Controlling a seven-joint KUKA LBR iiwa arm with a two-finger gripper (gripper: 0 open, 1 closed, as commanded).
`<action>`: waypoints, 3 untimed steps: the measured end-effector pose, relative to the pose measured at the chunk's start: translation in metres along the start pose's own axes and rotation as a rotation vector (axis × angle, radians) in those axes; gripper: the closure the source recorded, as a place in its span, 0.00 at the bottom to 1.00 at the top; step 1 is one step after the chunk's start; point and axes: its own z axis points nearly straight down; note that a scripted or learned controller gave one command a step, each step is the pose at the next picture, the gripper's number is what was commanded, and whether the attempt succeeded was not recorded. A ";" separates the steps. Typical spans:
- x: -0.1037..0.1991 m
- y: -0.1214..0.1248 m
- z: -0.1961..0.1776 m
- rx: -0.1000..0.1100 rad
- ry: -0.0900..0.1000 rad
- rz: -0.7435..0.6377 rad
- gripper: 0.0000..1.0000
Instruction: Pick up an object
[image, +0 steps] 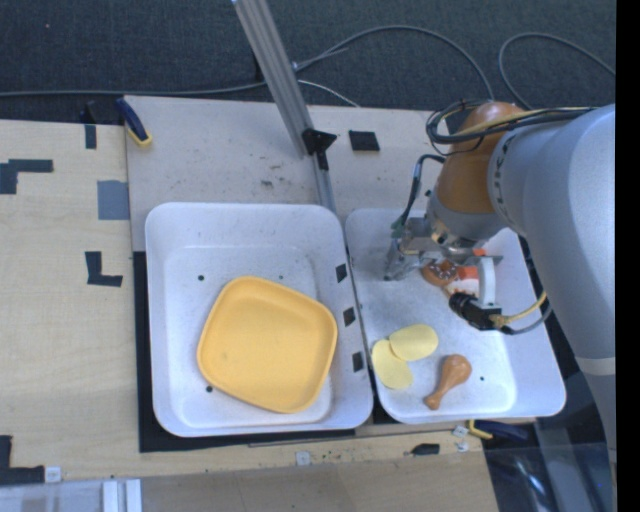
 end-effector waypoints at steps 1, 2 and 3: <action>-0.003 0.003 -0.042 -0.002 0.001 0.001 1.00; -0.012 0.006 -0.098 -0.003 0.000 0.001 1.00; -0.020 0.007 -0.145 -0.003 0.000 0.000 1.00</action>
